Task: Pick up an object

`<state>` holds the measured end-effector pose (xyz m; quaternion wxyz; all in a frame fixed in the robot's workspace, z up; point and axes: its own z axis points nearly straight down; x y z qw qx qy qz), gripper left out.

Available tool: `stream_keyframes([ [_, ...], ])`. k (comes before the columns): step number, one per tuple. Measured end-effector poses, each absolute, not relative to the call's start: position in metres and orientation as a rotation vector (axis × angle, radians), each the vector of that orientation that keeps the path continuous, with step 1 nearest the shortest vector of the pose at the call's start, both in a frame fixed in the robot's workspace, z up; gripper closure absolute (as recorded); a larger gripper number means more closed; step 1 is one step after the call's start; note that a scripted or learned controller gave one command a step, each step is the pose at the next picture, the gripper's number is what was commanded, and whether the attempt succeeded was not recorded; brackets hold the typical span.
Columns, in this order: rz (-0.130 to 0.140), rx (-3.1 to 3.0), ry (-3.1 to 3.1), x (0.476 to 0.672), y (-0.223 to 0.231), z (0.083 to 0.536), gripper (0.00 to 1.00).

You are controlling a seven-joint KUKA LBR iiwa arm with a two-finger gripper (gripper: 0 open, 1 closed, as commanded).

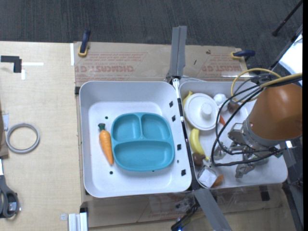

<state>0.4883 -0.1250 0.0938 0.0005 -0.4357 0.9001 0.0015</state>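
Observation:
The right bin [275,175] holds a white round lidded bowl [202,110], a yellow banana [195,141] beside the divider, a small white ball [220,99], a white cube [208,177] and a small orange piece [219,180] near the front. My arm's orange band [279,110] hangs over this bin. Below it, the metal gripper [243,152] sits low among black cables, to the right of the banana and above the cube. In the left bin [87,129] a carrot [106,146] lies next to a teal divided plate [143,141].
A grey tape ring [21,137] and scissors [8,202] lie on the wooden bench at left. Blue clamps [85,41] hold cardboard behind the bins. A grey metal divider [178,52] stands between the bins. Yellow and black cables [243,86] loop over the right bin.

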Motion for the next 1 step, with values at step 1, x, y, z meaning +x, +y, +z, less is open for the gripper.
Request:
stream_keyframes([
  [1,0.003,-1.360,2.830,0.5254,-0.0961,0.0906,0.00],
])
